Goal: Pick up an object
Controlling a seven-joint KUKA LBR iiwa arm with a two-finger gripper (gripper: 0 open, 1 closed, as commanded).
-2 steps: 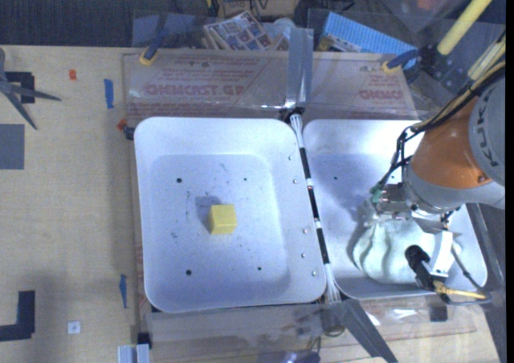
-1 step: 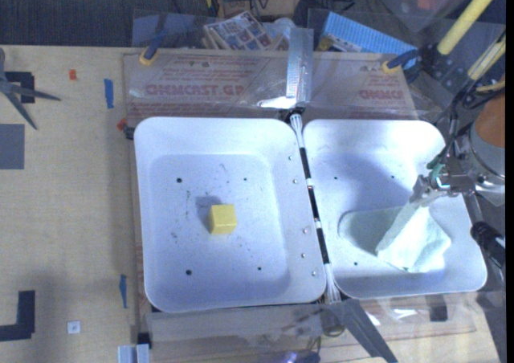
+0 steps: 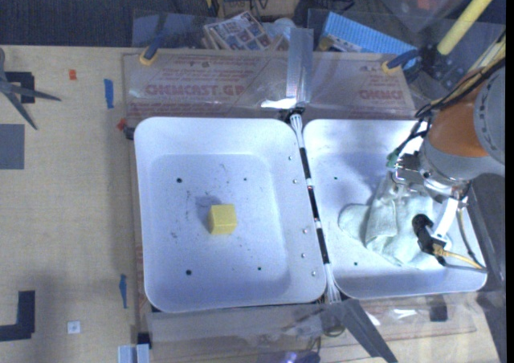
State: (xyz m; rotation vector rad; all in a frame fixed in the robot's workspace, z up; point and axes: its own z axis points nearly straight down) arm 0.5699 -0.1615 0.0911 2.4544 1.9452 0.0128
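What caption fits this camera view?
Claw lowered over pale cloth in right bin; yellow block in left bin.

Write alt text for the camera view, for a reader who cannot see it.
The arm reaches from the right into the right bin, its pincer down over a pale cloth. A yellow block lies alone in the left bin.

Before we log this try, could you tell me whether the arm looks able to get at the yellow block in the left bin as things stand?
Probably yes. The yellow block lies alone on the left bin's open floor, with nothing over or beside it. The gripper is down in the right bin, so the arm would have to lift and cross the rims between.
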